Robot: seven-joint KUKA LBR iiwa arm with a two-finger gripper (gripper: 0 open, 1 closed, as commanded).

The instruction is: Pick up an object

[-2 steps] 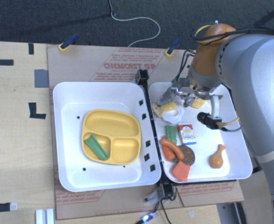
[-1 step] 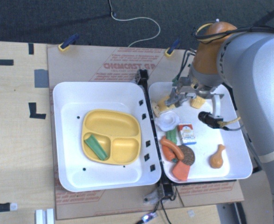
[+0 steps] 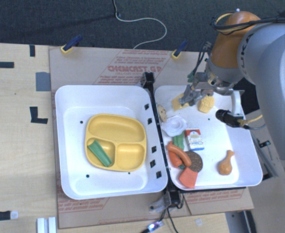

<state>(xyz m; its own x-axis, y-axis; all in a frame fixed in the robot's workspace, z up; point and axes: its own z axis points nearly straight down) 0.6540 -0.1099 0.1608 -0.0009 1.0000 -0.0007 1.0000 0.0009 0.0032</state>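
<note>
**Arm parked over the back of the right bin, all the clutter on the inner side**

Camera view: the gripper [image 3: 197,92] hangs over the far end of the right bin [image 3: 239,178], with a yellow wedge-shaped piece [image 3: 180,102] right under it and a pale yellow corn-like piece [image 3: 206,103] just beside. Can't tell how far the fingers are spread or whether they've got anything; they blur into those yellow bits.

Most stuff hugs that bin's left wall by the divider: a white cup [image 3: 174,125], a small red-and-white carton [image 3: 195,140], a sausage [image 3: 178,155] lying diagonally (long axis upper-left to lower-right), a dark round disc [image 3: 195,162] and an orange-red wedge [image 3: 188,178] close to the near rim. A tan pear-shaped object [image 3: 225,163] sits apart, narrow end pointing up-right, with bare floor around it.

The left bin [image 3: 70,178] holds a yellow divided plate [image 3: 117,142] centrally, a green pepper [image 3: 100,152] in its lower-left compartment, angled diagonally. Wide open margin all round.
</note>
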